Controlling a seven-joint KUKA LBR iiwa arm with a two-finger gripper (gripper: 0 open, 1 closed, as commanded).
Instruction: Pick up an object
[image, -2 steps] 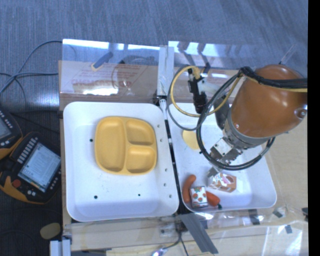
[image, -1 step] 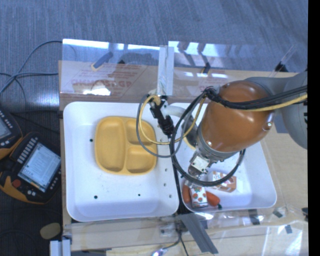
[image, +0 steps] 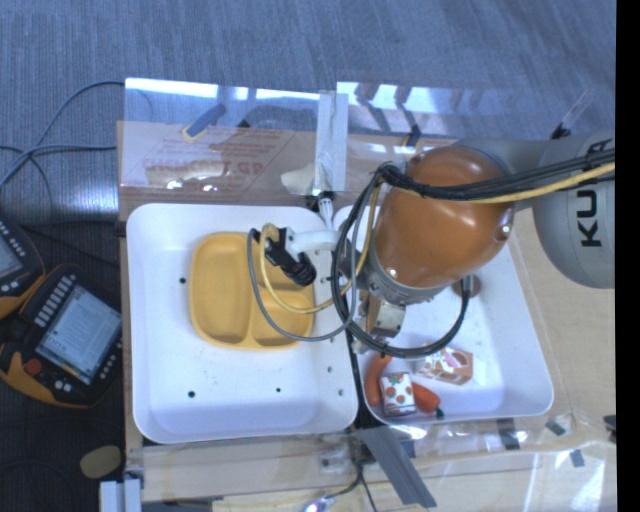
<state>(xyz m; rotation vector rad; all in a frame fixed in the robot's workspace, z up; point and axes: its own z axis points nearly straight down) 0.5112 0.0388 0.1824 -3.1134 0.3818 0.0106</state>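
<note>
a yellow plate with sections lies flat in the middle of the left bin. at the plate's two o'clock edge a small black part of the arm's tool sits over it, with yellow cables looping across the plate. the gripper hangs under the big orange ball of the arm, above the wall between the two bins. i cannot tell how it is set or if it touches anything. at the right bin's seven o'clock corner lie an orange dish, a little box, and a red and white packet, close together.
</note>
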